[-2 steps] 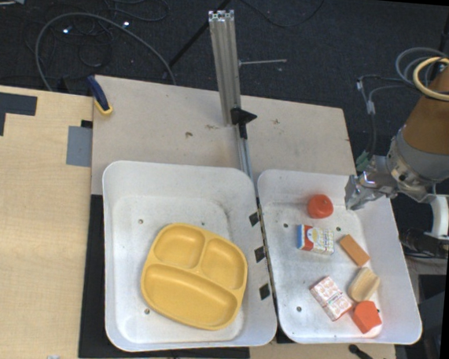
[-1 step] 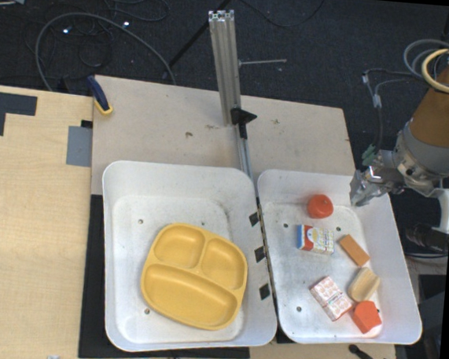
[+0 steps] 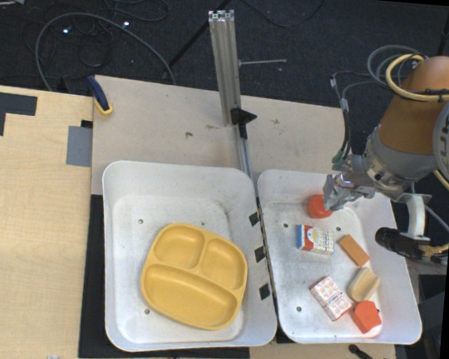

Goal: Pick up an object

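1. In the right bin point(image 3: 399, 330), at its far end, a small red round object point(image 3: 317, 207) lies just beside the tool point(image 3: 338, 195), on its left and partly under it.
2. The object looks round, so no long axis matters.
3. How wide the tool stands, I cannot tell.

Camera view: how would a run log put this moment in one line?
arm: over right bin | gripper: above red round object | grasp: not confirmed | yellow tray: left bin
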{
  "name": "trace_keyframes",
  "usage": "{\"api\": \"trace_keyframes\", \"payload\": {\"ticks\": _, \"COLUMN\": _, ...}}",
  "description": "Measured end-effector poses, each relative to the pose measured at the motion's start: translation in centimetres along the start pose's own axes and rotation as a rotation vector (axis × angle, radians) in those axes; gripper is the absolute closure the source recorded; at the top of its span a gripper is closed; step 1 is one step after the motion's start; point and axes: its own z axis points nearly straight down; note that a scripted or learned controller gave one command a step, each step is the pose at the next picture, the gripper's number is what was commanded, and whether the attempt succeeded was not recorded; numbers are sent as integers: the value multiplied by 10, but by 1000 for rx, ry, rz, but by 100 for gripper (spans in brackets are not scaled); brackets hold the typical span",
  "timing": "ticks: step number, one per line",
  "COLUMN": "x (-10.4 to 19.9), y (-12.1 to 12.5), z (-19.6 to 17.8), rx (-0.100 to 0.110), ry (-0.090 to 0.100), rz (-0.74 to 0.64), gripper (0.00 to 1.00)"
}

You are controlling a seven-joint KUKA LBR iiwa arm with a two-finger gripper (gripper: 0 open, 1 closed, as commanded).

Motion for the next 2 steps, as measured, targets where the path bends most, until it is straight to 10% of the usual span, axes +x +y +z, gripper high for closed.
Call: {"api": "trace_keyframes", "payload": {"ticks": 2, "x": 112, "y": -26, "z": 3, "rx": 1, "ry": 1, "rz": -1, "gripper": 100}}
